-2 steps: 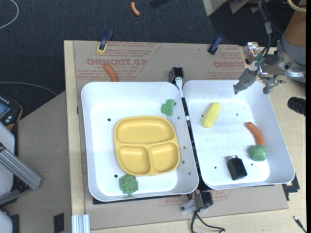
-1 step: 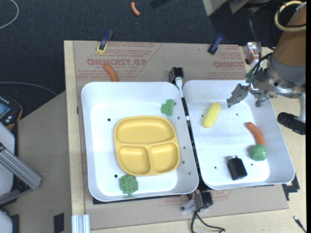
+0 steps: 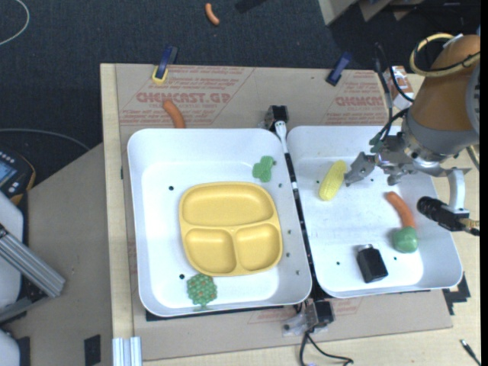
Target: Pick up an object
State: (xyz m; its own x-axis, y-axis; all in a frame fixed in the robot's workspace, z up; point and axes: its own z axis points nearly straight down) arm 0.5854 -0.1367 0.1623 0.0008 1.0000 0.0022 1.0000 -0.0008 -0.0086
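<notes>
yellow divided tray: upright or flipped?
Upright. The yellow tray lies in the left bin with its three hollows facing up and nothing in them.

The tabletop (image 3: 229, 90) is a tan board printed with red lettering, held at its far edge by a blue-and-yellow clamp (image 3: 162, 65) and a dark blue clamp (image 3: 338, 69). A small orange piece (image 3: 174, 113) lies on the board just beyond the left bin (image 3: 145, 204). Another orange piece (image 3: 212, 13) lies on the dark carpet (image 3: 91, 21) well behind the board. A black clip (image 3: 277, 116) sits where the two bins meet at the far side, and what may be a cable connector (image 3: 316, 315) sits at the near side.
</notes>
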